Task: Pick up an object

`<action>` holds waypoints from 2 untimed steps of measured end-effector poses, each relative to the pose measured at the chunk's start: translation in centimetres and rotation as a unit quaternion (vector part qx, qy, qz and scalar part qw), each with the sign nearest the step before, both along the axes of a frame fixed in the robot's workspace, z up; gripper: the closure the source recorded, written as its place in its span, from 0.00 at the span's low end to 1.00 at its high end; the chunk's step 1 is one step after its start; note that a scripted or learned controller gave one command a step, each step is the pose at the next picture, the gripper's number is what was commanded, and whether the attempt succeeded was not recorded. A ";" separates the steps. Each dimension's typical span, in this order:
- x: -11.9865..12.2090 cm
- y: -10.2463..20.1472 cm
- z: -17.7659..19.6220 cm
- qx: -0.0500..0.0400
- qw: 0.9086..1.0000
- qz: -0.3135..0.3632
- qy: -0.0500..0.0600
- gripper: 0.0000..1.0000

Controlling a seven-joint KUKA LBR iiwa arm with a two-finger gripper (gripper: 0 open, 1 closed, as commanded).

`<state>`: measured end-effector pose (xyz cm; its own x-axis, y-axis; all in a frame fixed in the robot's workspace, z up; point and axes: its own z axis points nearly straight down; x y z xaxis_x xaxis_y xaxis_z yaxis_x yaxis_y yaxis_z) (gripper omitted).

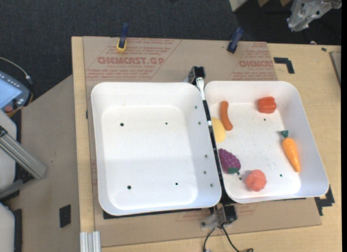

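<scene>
Right bin (303,137), five toy foods. Carrot (291,154) near right wall, long axis near-vertical in view, green top toward far edge, tip toward near edge. Sausage (225,115), tomato (266,104), grapes (229,161), peach (255,180). Gripper (306,8) at upper right, above bench; finger state indiscernible.

We see our claw (307,11) at the upper right of the frame, raised high, its metallic end pointing downward and left.
</scene>
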<state>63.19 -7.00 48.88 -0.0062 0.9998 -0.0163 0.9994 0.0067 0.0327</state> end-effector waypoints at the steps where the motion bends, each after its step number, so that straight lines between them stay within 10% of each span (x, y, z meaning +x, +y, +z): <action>1: 0.1 0.0 1.1 -0.001 1.000 0.000 -0.003 1.00; 2: 0.1 0.1 2.2 -0.002 1.000 0.001 -0.005 1.00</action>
<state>63.32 -6.93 51.07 -0.0075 0.9997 -0.0213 0.9990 0.0084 0.0428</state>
